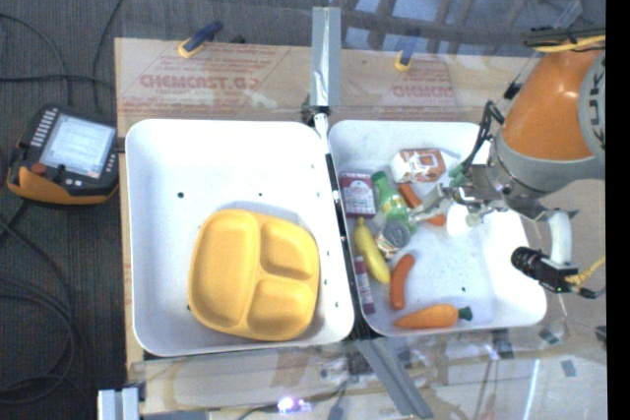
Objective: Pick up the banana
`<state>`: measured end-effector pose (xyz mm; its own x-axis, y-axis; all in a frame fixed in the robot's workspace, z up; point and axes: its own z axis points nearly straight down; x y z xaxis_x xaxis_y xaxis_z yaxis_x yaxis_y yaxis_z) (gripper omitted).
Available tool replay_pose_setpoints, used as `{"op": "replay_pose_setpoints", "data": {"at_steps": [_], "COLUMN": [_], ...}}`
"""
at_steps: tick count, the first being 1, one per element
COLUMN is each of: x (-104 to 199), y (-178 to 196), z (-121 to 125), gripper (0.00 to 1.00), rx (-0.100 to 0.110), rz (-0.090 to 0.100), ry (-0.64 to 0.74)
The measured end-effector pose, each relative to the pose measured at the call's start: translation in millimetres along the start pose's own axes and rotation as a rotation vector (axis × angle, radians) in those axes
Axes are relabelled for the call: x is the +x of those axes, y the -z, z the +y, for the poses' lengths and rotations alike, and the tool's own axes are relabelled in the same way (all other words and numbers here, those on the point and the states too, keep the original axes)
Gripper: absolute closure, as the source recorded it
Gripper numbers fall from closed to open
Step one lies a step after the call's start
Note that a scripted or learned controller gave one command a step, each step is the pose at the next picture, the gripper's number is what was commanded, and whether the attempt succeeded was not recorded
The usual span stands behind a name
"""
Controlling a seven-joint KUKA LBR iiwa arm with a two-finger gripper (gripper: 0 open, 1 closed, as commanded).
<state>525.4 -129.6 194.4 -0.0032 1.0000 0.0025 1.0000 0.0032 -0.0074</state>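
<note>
Lying slantwise, small yellow banana (368,249)

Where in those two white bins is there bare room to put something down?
Left bin: bare white behind and left of the yellow tray. Right bin: a bare patch between the carrot and the tool. Crowded along its left wall, around the banana.

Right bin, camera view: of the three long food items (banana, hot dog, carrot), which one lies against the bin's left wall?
The banana, the yellow one. The reddish hot dog lies further in, and the orange carrot lies along the near wall.
</note>
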Motion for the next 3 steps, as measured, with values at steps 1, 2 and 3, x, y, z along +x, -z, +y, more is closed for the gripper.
{"op": "replay_pose_setpoints", "data": {"at_steps": [1,2,3], "x": [19,-83,-74], "y": [-75,-105,-105], "z": [-10,20,59], "gripper": [0.0,0.0,0.0], "rx": [-0.002,-0.015,-0.014], "rz": [0.0,-0.01,-0.016], "ry": [0.275,0.591,0.845]}}
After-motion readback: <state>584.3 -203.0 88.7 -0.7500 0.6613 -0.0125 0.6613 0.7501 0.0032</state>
